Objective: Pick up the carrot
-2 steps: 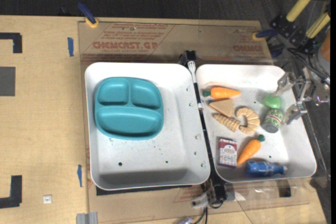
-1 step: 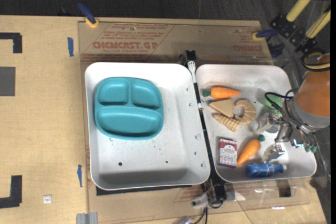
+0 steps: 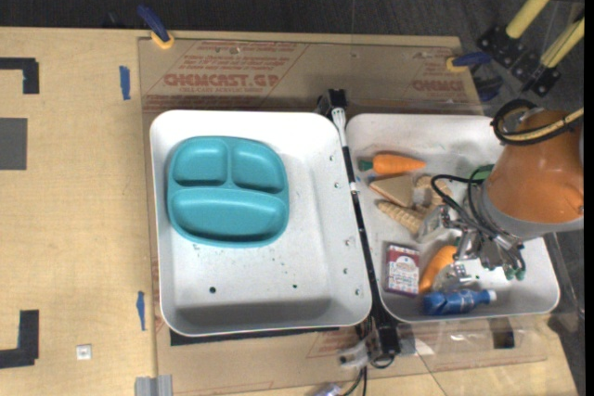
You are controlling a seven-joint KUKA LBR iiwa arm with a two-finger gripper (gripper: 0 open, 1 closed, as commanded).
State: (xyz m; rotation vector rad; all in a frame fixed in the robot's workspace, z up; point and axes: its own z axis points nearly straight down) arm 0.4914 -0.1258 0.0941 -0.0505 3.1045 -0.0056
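The carrot (image 3: 397, 165), orange with a green stub at its left end, lies on its side near the back of the right bin (image 3: 548, 292). My gripper (image 3: 457, 248) hangs low over the front half of that bin, below the orange wrist band (image 3: 538, 181). It is well in front of the carrot and to its right. A small orange piece (image 3: 433, 264) sits right against the gripper's left side. Whether that piece is gripped or merely beside the gripper is unclear.
The right bin also holds pale cones (image 3: 401, 204), a red-and-white packet (image 3: 402, 270) and a blue bottle (image 3: 461, 301) at the front. A teal divided plate (image 3: 225, 190) lies in the left bin (image 3: 278, 292). A black divider (image 3: 355, 199) separates the bins.
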